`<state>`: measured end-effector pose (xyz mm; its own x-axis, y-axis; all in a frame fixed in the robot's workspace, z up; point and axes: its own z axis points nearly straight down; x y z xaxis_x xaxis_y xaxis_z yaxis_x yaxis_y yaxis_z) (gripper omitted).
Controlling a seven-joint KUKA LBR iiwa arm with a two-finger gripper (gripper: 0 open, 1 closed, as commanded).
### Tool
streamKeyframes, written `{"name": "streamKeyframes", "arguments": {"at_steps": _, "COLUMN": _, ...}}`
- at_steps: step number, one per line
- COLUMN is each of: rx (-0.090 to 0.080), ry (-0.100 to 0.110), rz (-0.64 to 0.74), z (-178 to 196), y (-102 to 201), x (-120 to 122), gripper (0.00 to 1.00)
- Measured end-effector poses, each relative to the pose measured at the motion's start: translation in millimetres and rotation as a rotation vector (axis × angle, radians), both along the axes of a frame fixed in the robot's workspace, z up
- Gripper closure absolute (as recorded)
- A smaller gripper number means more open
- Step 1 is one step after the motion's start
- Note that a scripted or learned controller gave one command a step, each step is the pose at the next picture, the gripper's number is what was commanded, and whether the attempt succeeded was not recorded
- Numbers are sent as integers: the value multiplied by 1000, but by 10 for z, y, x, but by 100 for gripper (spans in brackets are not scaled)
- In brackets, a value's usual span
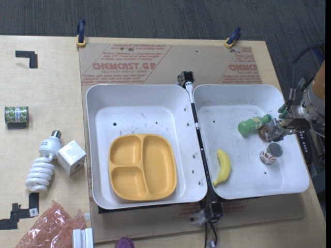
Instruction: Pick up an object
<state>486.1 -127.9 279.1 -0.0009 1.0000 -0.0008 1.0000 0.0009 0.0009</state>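
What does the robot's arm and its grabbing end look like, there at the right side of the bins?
The arm's end is grey metal, with an orange band higher up. Thin dark cables loop beside it. The two-finger gripper is small, dark and metallic, with tiny green bits near its tip.

One fixed camera looks steeply down from the near side, taking in both white bins (192, 98) and the surrounding desk (41, 92).
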Motion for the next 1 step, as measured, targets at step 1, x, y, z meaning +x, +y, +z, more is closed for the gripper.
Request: {"name": "streamKeyframes", "arguments": {"at_steps": 1, "rx": 1, "ry": 1, "rz": -3, "z": -1337, "y": -167, "x": -85, "gripper": 0}}
